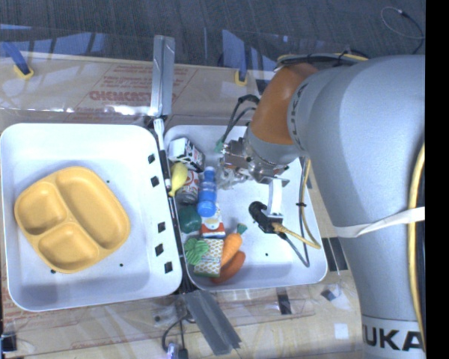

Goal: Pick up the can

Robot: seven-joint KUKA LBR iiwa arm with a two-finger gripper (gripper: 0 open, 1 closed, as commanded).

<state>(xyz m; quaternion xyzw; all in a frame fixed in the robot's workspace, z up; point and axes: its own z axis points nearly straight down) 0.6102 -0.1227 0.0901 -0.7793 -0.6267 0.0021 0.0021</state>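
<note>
Hovering over the right bin [307, 264] in the approach step, the hand [236, 167] grips nothing I can see, its opening unclear, and must next descend squarely over the can [185, 152] lying just beside it at the bin's back-left corner.

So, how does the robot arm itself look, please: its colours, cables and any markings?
The arm is bulky, rounded and light grey, with an orange band above the wrist. Thin black cables loop beside that band, and a yellow cable runs below the wrist. White letters "UKA" show on its dark base.
</note>
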